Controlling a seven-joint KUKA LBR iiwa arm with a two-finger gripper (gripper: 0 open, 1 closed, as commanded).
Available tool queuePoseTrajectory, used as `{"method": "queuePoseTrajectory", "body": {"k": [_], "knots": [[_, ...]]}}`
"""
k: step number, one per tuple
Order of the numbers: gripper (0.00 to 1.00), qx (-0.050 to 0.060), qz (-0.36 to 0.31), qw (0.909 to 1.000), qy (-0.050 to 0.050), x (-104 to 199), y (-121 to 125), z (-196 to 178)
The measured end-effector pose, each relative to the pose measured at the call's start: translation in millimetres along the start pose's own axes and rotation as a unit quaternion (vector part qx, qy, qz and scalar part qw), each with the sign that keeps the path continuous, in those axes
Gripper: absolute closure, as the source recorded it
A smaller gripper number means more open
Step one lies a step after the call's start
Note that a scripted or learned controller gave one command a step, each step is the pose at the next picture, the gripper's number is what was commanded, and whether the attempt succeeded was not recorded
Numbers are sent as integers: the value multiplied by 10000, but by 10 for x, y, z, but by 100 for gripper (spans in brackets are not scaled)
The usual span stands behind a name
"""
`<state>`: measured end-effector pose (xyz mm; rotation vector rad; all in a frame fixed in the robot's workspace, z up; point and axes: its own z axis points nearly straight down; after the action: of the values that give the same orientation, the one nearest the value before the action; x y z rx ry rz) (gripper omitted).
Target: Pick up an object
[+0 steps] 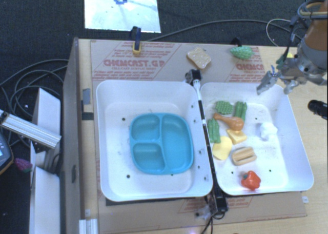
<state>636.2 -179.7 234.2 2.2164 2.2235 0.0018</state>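
Grey tool (277,83) is hovering with its fingers spread, gripping nothing, above the far rim of the right bin (294,125) holding toy food.

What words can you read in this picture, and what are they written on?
"CHEMCAST GP" in red, on the brown board under the bins, left of the toy bread.
Red lettering again on the board's right side, partly hidden and too blurred to read for sure.
Faint red print along the board's front edge: too blurred to read.
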Motion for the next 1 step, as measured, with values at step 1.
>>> {"method": "queuePoseTrajectory", "body": {"k": [1], "knots": [[0,11,-8,10000,7,488,-224,824]]}}
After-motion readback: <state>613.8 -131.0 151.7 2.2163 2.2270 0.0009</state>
